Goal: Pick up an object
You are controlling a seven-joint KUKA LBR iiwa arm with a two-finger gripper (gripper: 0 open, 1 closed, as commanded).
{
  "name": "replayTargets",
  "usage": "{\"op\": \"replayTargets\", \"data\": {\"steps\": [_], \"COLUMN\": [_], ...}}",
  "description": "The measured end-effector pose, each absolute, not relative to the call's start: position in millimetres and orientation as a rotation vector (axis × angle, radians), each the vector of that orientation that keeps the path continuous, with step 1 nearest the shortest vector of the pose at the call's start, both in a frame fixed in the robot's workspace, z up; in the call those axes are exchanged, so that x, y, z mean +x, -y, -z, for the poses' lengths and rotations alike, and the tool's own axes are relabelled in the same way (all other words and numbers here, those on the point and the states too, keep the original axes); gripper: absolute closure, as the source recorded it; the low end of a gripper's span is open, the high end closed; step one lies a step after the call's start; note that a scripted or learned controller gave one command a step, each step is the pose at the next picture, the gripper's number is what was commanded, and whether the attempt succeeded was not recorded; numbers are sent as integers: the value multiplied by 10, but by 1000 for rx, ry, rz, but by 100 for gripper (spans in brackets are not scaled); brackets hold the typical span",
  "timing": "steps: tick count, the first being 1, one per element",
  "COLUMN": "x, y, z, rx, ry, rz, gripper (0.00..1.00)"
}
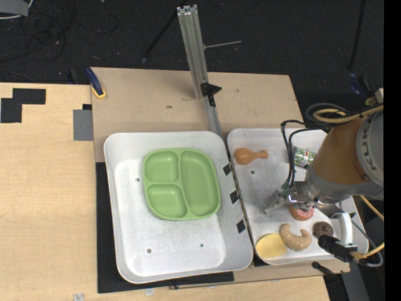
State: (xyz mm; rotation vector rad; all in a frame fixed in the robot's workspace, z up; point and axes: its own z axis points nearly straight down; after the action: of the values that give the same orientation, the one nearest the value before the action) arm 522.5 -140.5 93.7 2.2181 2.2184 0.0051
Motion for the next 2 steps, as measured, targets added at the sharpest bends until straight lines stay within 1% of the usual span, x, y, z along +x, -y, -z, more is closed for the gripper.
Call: {"op": "replayTargets", "data": {"steps": [1, 2], "x": [5252, 5291], "y": [1482, 1529], "z": [-1073, -1506], "rx": [2209, 2221], "ry": [-2194, -2220], "rz": [-5, -1], "gripper": [100, 100]}}
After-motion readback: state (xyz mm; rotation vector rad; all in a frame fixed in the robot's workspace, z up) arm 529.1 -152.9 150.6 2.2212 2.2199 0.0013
